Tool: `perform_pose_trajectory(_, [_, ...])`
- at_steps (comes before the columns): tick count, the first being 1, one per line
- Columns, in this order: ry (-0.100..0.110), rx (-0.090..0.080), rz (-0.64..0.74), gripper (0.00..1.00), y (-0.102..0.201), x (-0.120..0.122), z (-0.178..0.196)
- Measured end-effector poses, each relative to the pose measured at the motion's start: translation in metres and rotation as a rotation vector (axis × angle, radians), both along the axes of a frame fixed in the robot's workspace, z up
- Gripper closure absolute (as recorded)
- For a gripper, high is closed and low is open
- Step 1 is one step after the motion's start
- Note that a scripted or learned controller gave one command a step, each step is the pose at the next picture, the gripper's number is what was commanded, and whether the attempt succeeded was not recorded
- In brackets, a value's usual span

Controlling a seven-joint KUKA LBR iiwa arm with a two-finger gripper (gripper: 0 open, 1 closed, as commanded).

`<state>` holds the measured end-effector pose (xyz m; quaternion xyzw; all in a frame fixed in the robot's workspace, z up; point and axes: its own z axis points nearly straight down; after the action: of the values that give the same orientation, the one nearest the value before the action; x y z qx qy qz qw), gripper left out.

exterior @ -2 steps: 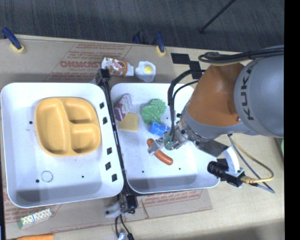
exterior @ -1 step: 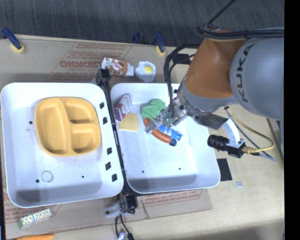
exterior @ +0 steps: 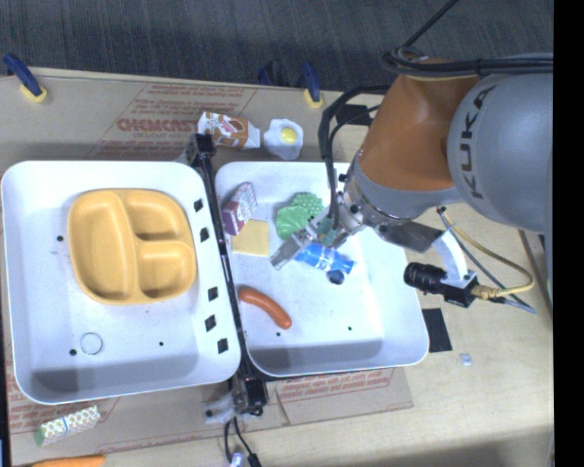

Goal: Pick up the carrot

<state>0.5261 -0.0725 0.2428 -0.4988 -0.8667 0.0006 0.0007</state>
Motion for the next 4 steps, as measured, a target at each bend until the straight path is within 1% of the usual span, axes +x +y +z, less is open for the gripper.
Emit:
perform_pose_trajectory(1, [0.003,0.001,-0.044,0.0,0.051,-0.033,-0.052])
perform_pose_trajectory(2, [0.005,0.0,-0.473,0.0,0.069,-0.05,-0.052])
perform_pose_trajectory(3, [0.002,0.0,-0.489,0.0,0.043,0.032,-0.051])
perform_pose_trajectory(4, [0.005,-0.001,-0.743,0.0,0.053,0.022,-0.052])
